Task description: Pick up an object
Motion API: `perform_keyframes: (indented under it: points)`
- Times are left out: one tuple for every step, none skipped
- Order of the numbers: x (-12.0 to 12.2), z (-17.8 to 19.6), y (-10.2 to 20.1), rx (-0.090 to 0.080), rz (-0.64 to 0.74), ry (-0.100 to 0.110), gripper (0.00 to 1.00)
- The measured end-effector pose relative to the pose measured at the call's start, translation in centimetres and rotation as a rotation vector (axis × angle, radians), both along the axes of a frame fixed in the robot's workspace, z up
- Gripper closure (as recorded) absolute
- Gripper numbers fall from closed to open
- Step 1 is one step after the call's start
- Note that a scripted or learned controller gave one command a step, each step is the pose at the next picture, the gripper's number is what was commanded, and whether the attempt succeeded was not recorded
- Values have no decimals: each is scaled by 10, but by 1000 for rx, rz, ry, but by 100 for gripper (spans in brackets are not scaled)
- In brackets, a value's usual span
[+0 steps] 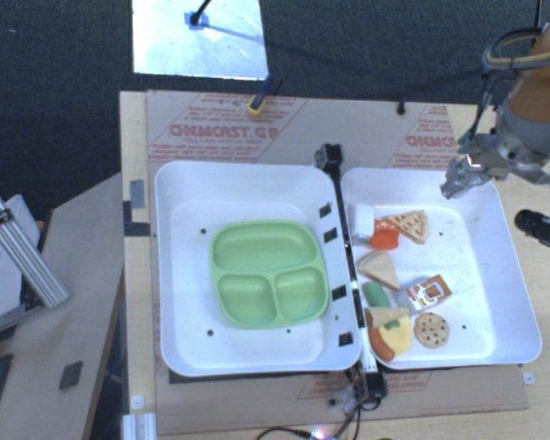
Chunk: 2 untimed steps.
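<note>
At the near end of the right bin [509,287] lay a round cookie [431,330], and just beside it, against the divider, a yellow and orange toy food piece [390,335]. A little farther in sat a small red and white box [428,291], with a green piece [376,294] near it and a tan sandwich wedge [379,269] just beyond that. Farther still were an orange-red piece [385,237], a pizza slice [409,225] touching it, and a white block [363,216] close to the divider. All these things kept to the left half of that bin.

The left bin [170,246] held a green divided tray [266,273], lying flat near its middle.

The gripper [458,178] hung over the far right corner of the right bin, well apart from the toy food, with nothing seen in its grasp; whether it was spread or pressed together could not be told. Behind both bins ran a brown sheet [220,128] with red lettering, and beyond it a shiny square plate [200,26].
</note>
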<state>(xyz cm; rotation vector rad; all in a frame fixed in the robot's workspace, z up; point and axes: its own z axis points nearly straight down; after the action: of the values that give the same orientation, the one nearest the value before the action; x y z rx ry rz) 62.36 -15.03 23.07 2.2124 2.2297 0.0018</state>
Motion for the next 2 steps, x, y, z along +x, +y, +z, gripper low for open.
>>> perform_keyframes:
  points:
    - [-44, -3, 37, 1, 0, 3, 100]
    - [-79, 3, 76, 1, 0, 3, 100]
